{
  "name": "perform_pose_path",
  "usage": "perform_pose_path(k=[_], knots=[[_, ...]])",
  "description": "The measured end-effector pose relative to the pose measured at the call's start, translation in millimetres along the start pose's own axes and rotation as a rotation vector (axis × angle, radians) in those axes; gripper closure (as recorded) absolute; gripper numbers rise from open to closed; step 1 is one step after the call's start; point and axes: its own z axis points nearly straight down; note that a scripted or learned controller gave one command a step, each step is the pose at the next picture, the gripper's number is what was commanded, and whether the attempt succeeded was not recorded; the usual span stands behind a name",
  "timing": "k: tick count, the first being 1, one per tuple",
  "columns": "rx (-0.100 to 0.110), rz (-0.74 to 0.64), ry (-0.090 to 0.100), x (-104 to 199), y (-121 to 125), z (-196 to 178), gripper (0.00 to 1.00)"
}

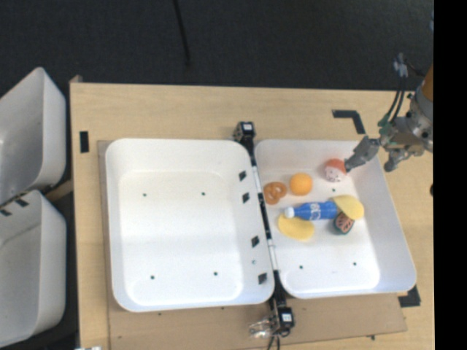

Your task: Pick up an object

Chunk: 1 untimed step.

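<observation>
Nearby, end effector (377, 154) open, beside pink ball (334, 170)

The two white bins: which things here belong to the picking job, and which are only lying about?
Belong to the job:
- gripper, open, holding nothing
- right bin
- pickable objects in it: orange ball, blue bottle, yellow piece, pretzel-shaped ring, small red-and-white object

Just lying about:
- left bin
- white containers beside the bench
</observation>
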Motion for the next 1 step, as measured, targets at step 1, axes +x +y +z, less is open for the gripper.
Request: perform_pose_path(k=[1], knots=[[0.005,0.002,-0.001,-37.0,20.2,132.1,0.0]])
